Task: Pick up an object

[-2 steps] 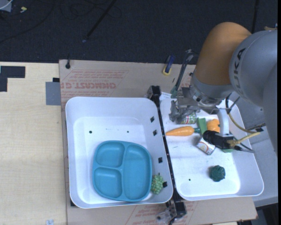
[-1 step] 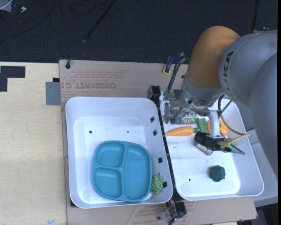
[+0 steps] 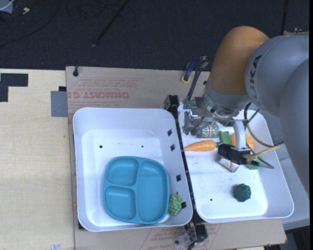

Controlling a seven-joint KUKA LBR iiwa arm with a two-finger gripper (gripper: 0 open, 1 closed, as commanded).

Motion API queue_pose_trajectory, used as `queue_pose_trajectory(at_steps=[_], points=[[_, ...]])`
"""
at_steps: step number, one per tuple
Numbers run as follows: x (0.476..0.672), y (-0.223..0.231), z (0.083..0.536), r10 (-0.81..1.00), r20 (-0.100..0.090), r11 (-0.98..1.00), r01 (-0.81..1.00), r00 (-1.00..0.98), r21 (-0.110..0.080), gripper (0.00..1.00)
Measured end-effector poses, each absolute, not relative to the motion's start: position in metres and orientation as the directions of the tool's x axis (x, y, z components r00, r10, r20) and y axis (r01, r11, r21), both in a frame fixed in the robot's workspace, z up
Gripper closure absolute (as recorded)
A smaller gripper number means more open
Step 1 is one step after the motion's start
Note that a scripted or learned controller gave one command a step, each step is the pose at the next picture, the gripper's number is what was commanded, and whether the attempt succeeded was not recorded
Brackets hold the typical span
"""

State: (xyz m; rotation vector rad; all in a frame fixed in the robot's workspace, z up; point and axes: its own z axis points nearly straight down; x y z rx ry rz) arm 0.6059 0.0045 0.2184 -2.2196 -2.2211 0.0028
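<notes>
Closest to you is a bumpy green lump in the near right corner of the left bin, just beside a blue plate with three parts. You can see the plate lies flat and takes up much of that bin. Both white bins sit side by side on the tabletop. In the right bin a dark green ball lies by itself toward the near side. Farther back, an orange carrot lies on its side, close to the wall between the bins. The big grey arm comes in from the right. Its pincer hangs low over the far left corner of the right bin, just behind the carrot. You cannot tell how wide the pincer is open, or if it has hold of anything. A small green block sits near it, partly hidden
</notes>
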Motion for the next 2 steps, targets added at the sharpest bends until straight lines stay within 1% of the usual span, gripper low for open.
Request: queue_pose_trajectory(at_steps=[1,2], points=[[0.6019,0.0015,0.2366,1.0,0.0,0.0,1.0,0.0,-0.001,1.0],[0.5991,0.0042,0.2368,1.0,0.0,0.002,1.0,-0.002,-0.004,1.0]])
